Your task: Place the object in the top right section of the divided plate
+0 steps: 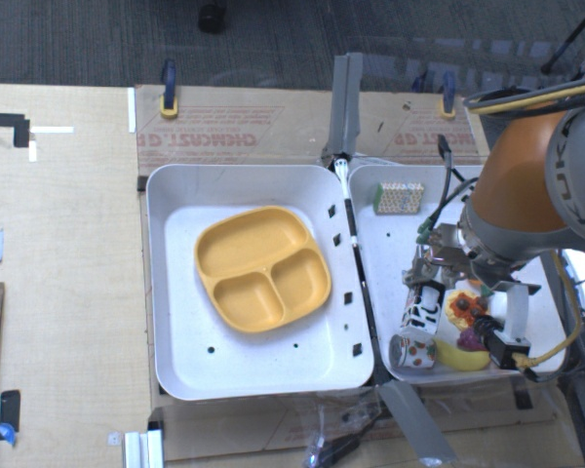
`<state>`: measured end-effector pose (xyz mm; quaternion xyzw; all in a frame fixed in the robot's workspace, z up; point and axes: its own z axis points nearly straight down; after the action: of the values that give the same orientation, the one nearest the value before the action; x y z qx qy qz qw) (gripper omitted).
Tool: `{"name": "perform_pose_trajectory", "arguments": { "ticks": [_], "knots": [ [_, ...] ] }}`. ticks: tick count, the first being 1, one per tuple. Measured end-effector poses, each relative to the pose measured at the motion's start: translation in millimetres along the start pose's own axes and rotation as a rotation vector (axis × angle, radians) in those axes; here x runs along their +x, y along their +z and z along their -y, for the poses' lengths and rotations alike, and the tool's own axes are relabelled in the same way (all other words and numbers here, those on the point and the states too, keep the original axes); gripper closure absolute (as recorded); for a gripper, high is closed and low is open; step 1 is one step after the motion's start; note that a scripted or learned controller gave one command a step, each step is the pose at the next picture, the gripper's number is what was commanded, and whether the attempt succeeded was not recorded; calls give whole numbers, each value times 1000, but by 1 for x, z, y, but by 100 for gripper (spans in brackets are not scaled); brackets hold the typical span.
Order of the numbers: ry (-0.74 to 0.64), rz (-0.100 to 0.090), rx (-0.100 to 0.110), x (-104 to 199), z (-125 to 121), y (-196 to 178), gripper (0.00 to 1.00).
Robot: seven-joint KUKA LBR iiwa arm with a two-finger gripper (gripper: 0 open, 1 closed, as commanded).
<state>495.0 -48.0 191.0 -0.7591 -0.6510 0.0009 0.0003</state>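
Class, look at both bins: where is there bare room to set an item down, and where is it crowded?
Left bin: bare floor rings the yellow divided plate, widest below it and along the left wall; the plate's three sections are bare too. Right bin: open floor between the small speckled block and the cluster of objects. Crowded: the lower right, where the arm hangs over that cluster.

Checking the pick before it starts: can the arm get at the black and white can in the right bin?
Probably yes. The end effector hangs just above the black and white can, though toys crowd its right side.
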Motion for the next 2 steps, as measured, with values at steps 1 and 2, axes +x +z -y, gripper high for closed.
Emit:
{"name": "perform_pose_trajectory", "arguments": {
  "ticks": [1, 2],
  "knots": [
    [24, 1, 3, 77, 22, 1, 100],
    [6, 2, 3, 131, -8, 1, 100]
  ]
}}
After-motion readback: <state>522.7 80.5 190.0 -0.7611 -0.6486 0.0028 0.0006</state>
